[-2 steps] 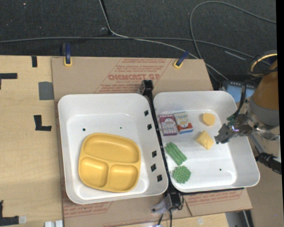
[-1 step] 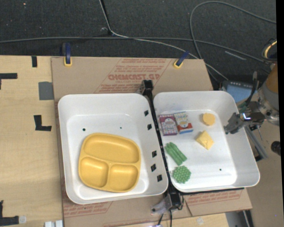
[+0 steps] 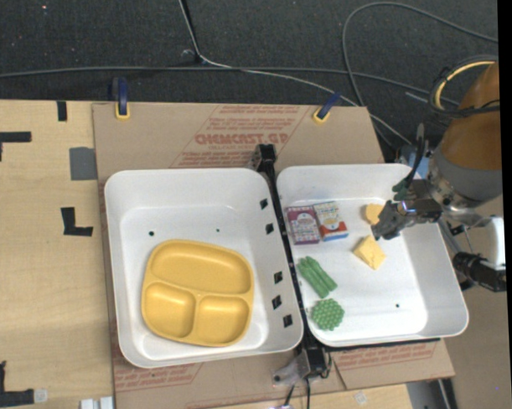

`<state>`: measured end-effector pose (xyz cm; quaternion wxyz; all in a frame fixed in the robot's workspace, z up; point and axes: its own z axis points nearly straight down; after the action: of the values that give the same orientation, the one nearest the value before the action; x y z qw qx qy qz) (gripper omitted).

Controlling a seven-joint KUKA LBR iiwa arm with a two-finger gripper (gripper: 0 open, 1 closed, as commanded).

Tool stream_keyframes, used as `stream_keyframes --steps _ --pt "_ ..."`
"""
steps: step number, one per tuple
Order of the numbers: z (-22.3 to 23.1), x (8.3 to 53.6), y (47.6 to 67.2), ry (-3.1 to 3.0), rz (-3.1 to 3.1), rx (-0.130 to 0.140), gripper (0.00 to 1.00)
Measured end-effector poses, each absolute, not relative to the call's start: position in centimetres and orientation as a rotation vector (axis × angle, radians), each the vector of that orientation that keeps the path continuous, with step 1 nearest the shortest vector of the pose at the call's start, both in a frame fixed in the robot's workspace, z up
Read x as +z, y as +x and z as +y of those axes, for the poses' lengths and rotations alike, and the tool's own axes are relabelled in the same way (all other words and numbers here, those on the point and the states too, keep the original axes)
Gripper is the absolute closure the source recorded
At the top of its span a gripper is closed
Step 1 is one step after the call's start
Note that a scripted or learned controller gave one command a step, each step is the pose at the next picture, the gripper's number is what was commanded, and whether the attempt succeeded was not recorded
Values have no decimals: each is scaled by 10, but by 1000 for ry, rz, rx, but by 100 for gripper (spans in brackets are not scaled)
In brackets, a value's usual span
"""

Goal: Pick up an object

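Jaws: state cannot be told; dark gripper (image 3: pixel 389 222) low over right bin (image 3: pixel 427 315).
Arm enters from right, orange band above wrist, gripper tip between two yellow pieces: small one (image 3: pixel 373 212) just beside it, yellow wedge (image 3: pixel 370 254) just below. Nothing seen held. Yellow tray (image 3: pixel 198 291) in left bin (image 3: pixel 123 246).

Dark carpet (image 3: pixel 233 28) beyond — wooden bench (image 3: pixel 40 274), cardboard sheet (image 3: pixel 237 133).
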<state>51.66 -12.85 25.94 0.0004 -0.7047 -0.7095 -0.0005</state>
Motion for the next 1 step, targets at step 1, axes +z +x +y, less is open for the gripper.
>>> stream_keyframes --steps 1 --pt "-76 246 531 -2214 -2226 2 100"
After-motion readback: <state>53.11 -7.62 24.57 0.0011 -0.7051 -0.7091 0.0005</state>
